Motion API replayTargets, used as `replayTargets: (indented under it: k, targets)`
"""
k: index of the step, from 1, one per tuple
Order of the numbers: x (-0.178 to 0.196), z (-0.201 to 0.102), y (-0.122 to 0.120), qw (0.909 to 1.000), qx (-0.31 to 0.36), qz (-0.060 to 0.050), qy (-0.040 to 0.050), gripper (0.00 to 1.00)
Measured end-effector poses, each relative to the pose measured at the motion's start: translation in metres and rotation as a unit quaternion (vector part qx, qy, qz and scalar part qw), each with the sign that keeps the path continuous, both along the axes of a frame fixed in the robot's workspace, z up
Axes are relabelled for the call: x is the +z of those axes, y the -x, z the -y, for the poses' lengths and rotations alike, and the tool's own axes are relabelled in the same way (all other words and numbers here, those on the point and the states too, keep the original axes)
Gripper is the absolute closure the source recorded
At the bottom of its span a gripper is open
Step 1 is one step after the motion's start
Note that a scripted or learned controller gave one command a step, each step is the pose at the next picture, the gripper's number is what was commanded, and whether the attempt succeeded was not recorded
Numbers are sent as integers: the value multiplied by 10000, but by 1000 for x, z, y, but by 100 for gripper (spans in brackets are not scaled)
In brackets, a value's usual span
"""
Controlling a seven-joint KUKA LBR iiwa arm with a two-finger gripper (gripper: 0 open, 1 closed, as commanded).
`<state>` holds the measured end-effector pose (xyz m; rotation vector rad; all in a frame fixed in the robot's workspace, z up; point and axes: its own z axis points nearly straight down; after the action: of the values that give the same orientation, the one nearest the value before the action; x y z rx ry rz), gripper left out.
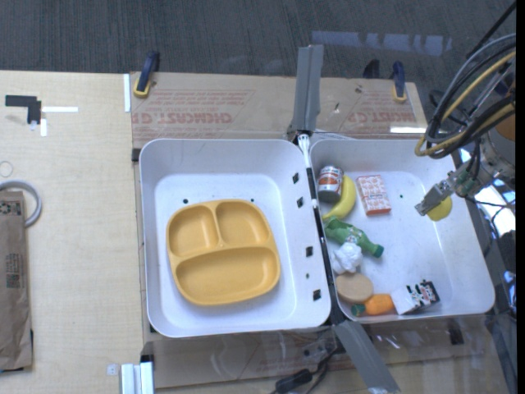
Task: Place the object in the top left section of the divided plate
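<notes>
Two shallow white bins sat side by side on a pale wooden tabletop (66, 179), with dark carpet-like flooring beyond its far edge. At the far left a brown paper bag (15, 277) lay flat on the wood, and black and white tape marks (33, 109) showed near the back. A cardboard sheet (205, 109) was held under the bins by blue clamps (148, 72).

The left bin (156, 245) held a yellow divided plate (223, 251); its top left section held nothing.

The right bin (476, 286) carried the clutter: a small can (329, 182) touching a banana (343, 199), a red-and-white box (374, 194), a green bottle (353, 238) above a crumpled white piece (348, 258), a tan disc (354, 287), an orange item (378, 304) and a black-and-white carton (417, 296).

At the bin's right wall the jaws (436, 201) hung just beside a yellow object (441, 210), touching or overlapping it; whether they were open, closed or gripping it I cannot tell. Cables (459, 97) looped above the arm.
</notes>
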<state>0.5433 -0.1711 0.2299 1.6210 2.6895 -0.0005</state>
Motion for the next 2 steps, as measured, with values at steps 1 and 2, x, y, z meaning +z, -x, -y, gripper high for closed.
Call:
replayTargets:
  k: [1, 2]
  targets:
    - [124, -2, -39, 10000, -60, -2, 8, 100]
    - [-16, -33, 12, 9999, 163, -11, 1, 100]
